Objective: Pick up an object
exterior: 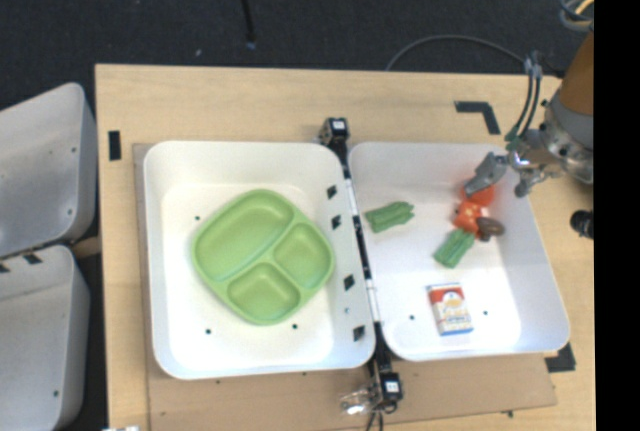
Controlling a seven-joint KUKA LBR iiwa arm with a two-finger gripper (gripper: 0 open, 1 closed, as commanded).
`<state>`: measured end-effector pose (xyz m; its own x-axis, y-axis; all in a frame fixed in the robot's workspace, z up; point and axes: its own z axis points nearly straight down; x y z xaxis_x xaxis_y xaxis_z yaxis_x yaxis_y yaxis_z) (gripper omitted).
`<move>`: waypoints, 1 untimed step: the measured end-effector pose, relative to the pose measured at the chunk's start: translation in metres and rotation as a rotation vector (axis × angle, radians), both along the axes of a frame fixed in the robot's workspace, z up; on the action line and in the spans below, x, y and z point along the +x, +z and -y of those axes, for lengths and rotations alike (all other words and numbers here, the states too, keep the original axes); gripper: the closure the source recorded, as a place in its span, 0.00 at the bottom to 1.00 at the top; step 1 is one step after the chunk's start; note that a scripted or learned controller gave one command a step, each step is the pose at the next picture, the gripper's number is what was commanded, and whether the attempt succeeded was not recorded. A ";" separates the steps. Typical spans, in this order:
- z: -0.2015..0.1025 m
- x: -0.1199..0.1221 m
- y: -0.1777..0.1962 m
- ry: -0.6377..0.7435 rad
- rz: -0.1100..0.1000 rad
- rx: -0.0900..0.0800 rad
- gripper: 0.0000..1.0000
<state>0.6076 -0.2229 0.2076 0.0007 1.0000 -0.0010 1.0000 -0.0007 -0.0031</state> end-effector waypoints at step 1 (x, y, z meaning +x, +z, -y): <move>-0.006 -0.007 -0.055 -0.003 0.000 0.000 0.00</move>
<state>0.6005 -0.2166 0.1523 0.0033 1.0000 -0.0009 1.0000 -0.0033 -0.0026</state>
